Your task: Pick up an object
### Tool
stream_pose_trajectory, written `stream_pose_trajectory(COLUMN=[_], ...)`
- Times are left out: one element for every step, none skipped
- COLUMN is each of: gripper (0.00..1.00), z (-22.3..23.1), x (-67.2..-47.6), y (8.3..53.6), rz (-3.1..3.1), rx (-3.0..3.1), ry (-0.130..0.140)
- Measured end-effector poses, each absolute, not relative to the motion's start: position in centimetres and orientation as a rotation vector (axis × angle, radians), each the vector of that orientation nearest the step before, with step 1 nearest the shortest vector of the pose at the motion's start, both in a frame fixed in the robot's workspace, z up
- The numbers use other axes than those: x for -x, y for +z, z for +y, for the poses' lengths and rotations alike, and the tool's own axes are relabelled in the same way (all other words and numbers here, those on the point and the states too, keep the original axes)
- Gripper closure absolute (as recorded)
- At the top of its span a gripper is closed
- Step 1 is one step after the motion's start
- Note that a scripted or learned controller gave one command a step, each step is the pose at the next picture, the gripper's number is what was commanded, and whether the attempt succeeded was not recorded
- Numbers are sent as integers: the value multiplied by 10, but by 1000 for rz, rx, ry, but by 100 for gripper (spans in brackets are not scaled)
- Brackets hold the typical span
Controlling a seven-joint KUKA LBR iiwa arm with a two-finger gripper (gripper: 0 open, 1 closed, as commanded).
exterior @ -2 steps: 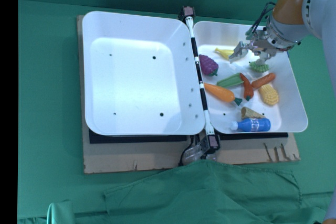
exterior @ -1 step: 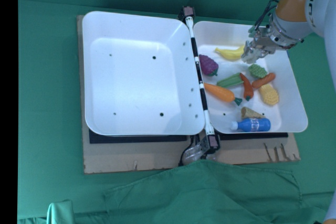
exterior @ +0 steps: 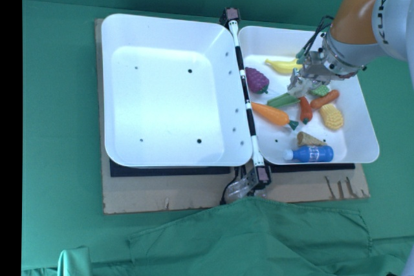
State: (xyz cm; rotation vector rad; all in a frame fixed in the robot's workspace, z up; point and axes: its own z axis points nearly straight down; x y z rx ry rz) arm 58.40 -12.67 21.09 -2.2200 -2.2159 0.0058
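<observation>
Cucumber [exterior: 283, 100], the green toy nearest the gripper [exterior: 300, 84], lies in the right bin [exterior: 362, 139] just below and left of the fingertips, its long axis slanting up to the right; whether the gripper grasps anything cannot be told.

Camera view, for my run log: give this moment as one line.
arm: over right bin | tool: low above green cucumber | grasp: none seen | nearby: banana, grapes, carrot
</observation>
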Motion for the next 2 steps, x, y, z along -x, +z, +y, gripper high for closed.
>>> stream_pose_trajectory(gripper=[100, 100], z=[-186, -188], x=[-603, -643], y=[299, 399], rz=[-2222, -2231], rx=[2239, 2231], ry=[-3, -7])
